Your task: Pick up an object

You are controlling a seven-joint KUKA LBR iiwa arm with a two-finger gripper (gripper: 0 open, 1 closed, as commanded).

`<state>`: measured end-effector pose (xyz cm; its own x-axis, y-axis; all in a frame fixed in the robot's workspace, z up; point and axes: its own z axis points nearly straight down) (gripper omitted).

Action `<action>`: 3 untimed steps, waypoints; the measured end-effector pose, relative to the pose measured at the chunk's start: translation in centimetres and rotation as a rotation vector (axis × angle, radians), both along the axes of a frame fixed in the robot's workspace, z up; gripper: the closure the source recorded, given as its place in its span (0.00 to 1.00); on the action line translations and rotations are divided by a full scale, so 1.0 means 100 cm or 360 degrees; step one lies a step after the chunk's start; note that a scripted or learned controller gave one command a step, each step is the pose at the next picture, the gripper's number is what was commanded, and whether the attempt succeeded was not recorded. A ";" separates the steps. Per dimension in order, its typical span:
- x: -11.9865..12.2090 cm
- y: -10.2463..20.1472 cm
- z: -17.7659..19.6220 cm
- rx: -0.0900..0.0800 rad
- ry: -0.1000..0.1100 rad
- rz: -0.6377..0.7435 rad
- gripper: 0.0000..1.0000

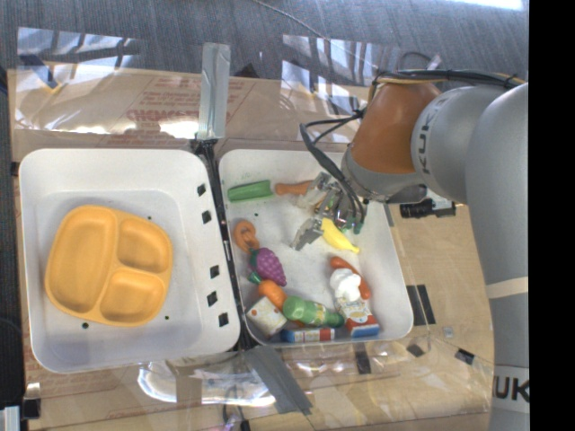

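Yellow banana [340, 237] — just below/right of hand [316, 220] — in rt bin [395, 277]

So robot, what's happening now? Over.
Gripper low in right bin, fingers unclear. Yellow toy banana just beside it, not seen held. Green toy cucumber lying nearby.

Grey carpet [135, 3] runs across the top of the frame, bright light glaring upper right; brown cardboard-covered bench [117, 106] below.
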<state>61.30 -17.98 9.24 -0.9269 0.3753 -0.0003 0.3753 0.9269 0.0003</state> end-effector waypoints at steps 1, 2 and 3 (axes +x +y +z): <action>0.002 0.001 0.012 -0.0002 -0.0006 0.0010 1.00; 0.002 0.001 0.012 -0.0002 -0.0005 0.0011 0.00; -0.045 -0.018 0.000 0.0000 -0.0002 0.0184 0.00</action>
<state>56.81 -19.73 9.27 -0.9640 0.2657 -0.0015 0.2657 0.9640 0.0008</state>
